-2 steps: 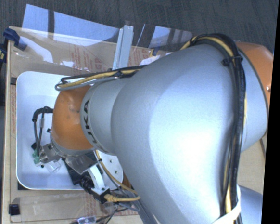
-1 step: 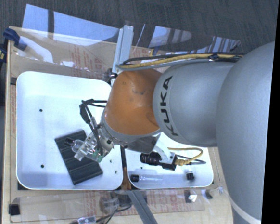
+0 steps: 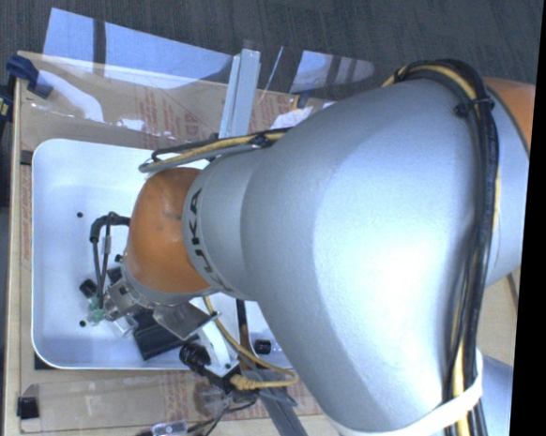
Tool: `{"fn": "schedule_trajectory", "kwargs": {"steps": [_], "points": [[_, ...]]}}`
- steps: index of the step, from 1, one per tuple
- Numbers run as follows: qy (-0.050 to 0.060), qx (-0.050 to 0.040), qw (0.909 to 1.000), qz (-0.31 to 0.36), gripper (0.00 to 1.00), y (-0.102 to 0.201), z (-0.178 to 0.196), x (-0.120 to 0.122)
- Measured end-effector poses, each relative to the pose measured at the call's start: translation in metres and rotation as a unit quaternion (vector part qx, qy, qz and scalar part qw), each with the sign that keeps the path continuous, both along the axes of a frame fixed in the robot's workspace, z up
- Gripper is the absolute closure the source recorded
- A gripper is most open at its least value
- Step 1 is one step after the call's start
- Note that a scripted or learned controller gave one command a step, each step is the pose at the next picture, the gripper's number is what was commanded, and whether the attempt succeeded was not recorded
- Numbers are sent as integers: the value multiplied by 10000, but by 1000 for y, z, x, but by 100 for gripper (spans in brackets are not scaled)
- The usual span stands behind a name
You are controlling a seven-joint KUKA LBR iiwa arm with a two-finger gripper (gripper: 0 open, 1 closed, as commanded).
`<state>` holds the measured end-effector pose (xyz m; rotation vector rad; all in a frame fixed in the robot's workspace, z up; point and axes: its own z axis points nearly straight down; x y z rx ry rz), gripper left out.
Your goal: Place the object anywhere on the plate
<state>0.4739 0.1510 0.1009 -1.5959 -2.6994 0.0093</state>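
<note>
My grey arm (image 3: 365, 248) with its orange band (image 3: 159, 236) reaches far over the left white bin (image 3: 50, 242) and covers most of the bench. The gripper (image 3: 101, 304) is low in the bin's near left part, close to the floor. A small green and dark thing (image 3: 95, 316) lies right at the gripper's tip; whether it is gripped is hidden. The arm hides whatever lies in the right half of the bench.
A tiny dark speck (image 3: 80, 214) lies on the bin floor, further back than the gripper. The bin's left wall (image 3: 32, 240) and near wall (image 3: 64, 358) are close to the gripper. Clear panels (image 3: 135, 60) stand behind the bin.
</note>
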Motion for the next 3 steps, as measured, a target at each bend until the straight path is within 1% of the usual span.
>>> {"fn": "schedule_trajectory", "kwargs": {"steps": [1,2,3], "points": [[-25,10,9993,368,100,20,-10,77],[-61,31,9989,458,100,-33,-6,14],[-32,6,9996,-273,100,24,-9,1]]}}
